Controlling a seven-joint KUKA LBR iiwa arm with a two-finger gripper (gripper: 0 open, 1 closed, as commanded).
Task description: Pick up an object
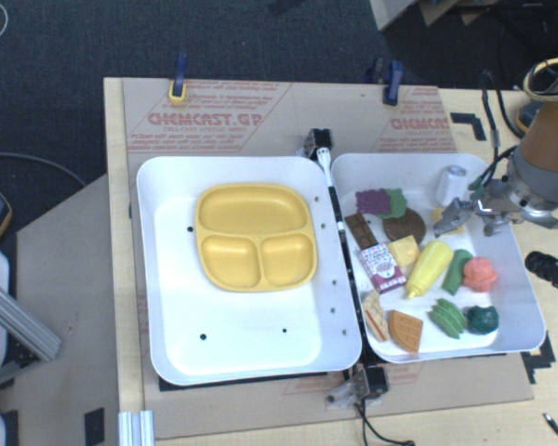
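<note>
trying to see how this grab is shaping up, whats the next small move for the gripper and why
Probably a short descent. The gripper hangs over the right bin's upper part, above the toy food, with nothing between its fingers. The yellow corn and the green pepper lie just below it in the view, so a slight shift toward them before lowering looks sensible.

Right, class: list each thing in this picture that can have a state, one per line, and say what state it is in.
yellow divided plate: upright in the left bin, all three compartments bare.
left bin: holds just the plate.
right bin: crowded with toy food.
yellow corn: lying tilted among the food.
white can: lying near the bin's far edge.
gripper: over the right bin, nothing seen between its fingers.
</note>
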